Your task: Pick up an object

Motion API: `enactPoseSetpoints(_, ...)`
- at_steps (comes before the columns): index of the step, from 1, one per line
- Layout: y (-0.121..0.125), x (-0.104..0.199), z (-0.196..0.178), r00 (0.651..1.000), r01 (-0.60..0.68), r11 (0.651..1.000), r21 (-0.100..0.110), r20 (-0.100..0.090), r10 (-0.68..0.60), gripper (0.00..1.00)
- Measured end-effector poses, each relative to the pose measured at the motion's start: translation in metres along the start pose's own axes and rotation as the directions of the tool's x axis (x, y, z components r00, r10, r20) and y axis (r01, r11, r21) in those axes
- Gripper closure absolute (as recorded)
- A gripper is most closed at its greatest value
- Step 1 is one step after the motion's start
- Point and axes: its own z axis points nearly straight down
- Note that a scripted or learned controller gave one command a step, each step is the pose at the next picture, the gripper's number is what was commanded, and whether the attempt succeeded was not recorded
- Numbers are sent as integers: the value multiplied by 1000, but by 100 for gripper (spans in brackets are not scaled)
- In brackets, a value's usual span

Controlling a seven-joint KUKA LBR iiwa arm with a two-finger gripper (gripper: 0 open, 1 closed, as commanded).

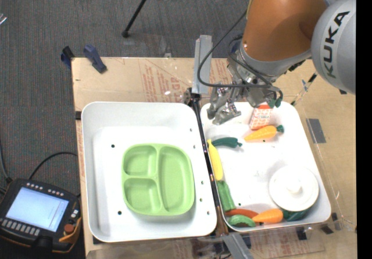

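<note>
Gripper (224, 111) hovers over the 11 o'clock corner of the right bin (311, 153), metal fingers pointing down. Nothing sits between them. Whether they're spread or closed, I can't tell: the tips are a blurred grey clump.

No target named, so candidates are all in the right bin. Small carton (261, 117) and a toy carrot (263, 132) at 12 o'clock, just to the gripper's 3 o'clock. Dark green pepper-like piece (226, 142) just below the gripper. Yellow corn-like piece (215, 162) and a green vegetable (225, 195) along the 9 o'clock wall. White lidded bowl (294, 187) at 5 o'clock, second carrot (268, 215) and a red piece (241, 213) at 6 o'clock. Left bin (99, 130) holds a green divided plate (158, 180).

Risks:
- Gripper is hard against the bin corner; descending here likely clips the rim or closes on air.
- Wall-hugging items leave no finger room on one side.
- Round, slick toys could squirt out of a pinch.

Hidden: the orange wrist housing (279, 13) covers the bench behind it. Something dark green sits under the bowl; can't identify it.
</note>
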Motion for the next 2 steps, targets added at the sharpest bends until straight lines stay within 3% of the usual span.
enactPoseSetpoints(2,0,-3,-21,1000,-4,1000,-1,10,4,100)
